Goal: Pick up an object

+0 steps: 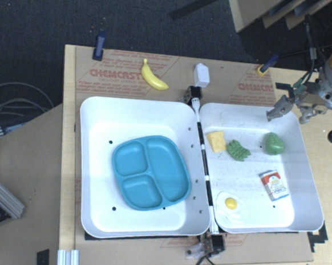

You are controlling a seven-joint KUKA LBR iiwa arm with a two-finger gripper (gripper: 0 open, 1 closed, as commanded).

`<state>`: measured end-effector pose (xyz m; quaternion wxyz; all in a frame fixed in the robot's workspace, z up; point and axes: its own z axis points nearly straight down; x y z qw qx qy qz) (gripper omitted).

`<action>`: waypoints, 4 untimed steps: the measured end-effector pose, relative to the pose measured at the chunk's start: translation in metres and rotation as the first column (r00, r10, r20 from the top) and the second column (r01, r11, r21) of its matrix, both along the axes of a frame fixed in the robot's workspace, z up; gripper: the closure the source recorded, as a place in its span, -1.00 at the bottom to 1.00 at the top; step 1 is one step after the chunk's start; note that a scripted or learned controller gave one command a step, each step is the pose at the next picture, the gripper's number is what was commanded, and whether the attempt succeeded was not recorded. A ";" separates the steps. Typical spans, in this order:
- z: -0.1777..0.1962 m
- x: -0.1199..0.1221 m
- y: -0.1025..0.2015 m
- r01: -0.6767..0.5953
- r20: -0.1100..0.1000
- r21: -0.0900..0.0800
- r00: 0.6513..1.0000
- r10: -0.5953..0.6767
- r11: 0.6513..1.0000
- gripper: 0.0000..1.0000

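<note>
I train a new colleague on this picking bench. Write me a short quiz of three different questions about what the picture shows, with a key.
1. True or false: the blue divided plate lies in the right bin.
2. Which thing lies outside both bins, on the board behind them?
A. the fried egg
B. the banana
C. the yellow cheese piece
3. Fill in: the gripper hangs above the ____ corner of the right bin, holding nothing.

Key:
1. False; it lies in the left bin.
2. B.
3. Far right; its fingers are open.
</note>
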<state>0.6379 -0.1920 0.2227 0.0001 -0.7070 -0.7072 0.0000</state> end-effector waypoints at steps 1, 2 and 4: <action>-0.071 0.006 -0.032 0.001 -0.002 0.000 1.000 -0.001 1.000 -1.00; -0.139 -0.009 -0.018 0.000 -0.003 0.002 1.000 0.000 1.000 -1.00; -0.138 0.018 0.060 0.001 -0.011 0.004 1.000 -0.001 1.000 1.00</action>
